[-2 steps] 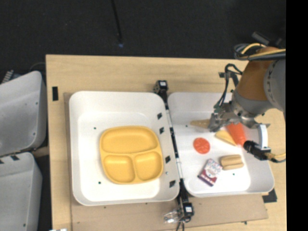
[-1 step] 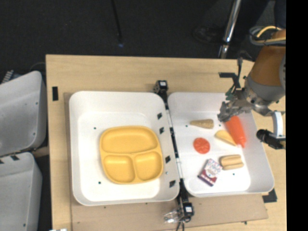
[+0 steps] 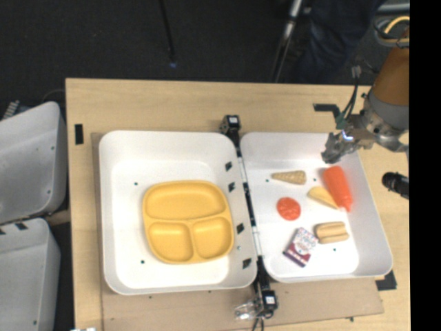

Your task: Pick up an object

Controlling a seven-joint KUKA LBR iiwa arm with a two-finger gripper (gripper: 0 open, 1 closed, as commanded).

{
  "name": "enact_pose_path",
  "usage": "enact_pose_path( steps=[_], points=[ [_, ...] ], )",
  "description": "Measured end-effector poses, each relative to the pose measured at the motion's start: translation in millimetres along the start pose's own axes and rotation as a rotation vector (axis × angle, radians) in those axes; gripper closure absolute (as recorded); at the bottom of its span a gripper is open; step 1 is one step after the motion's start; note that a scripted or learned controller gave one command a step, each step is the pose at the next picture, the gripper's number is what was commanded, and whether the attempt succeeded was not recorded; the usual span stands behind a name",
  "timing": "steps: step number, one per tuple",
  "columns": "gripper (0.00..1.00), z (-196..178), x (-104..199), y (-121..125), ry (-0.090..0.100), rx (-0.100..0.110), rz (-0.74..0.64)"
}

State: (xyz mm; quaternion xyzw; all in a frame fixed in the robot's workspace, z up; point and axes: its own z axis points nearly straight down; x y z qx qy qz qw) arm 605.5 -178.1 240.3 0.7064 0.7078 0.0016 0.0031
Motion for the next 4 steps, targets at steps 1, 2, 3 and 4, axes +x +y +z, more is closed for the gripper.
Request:
enact_pose_path(
  steps=[1, 2, 3, 4],
  points=[
    [1.0, 2.4, 57.0, -17.3, 0.002, 0.006, -0.004],
    [1.0, 11.2, 109.9, -22.1, 0.003, 0.007, -0.004],
    [1.0, 18.8, 160.1, -35.1, 0.003, 0.008, -0.004],
    [1.0, 20.5, 219.4, -48.6, 0.003, 0.008, -0.006]
  ],
)
